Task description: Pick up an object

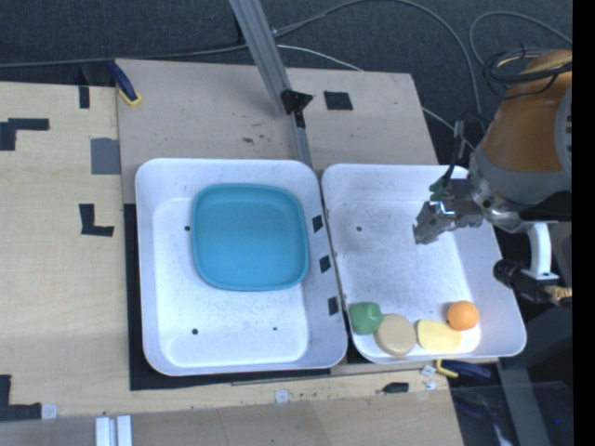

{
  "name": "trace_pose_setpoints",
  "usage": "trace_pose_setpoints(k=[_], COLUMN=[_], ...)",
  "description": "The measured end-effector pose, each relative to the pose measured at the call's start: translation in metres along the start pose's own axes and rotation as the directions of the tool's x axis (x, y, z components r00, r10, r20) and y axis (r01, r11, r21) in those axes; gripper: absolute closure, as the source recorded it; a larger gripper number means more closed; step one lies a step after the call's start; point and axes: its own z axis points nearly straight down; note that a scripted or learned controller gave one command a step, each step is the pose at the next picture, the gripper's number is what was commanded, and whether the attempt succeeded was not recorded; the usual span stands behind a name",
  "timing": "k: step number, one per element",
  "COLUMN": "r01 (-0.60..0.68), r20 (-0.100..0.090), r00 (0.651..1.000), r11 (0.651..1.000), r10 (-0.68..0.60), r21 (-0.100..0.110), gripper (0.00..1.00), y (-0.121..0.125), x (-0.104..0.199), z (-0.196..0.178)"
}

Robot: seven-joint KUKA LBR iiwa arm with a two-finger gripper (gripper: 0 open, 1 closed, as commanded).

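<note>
Four small objects line the right bin's (372, 212) 6 o'clock edge: green (365, 317), tan (396, 334), yellow (437, 335), orange (462, 315). End effector (429, 227) hovers well apart from them at 12 o'clock of the orange one, nothing visibly held. Left bin (163, 277) carries a blue plate (249, 236).

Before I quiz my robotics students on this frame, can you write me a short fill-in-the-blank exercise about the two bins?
1. The blue plate lies in the ____ bin.
2. The orange ball sits in the right bin beside a ____ object.
3. The green object lies along the right bin's ____ edge.
4. The gripper is over the ____ bin.

Missing words: left; yellow; near; right
</note>
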Motion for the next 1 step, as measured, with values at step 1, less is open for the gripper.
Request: trace_pose_setpoints(k=[1], r01=[0.0], r20=[0.0], r00=[1.0], r11=[1.0], r10=[0.0], r21=[0.0], gripper=[1.0], y=[-0.0076], x=[0.0397], z=[-0.0021])
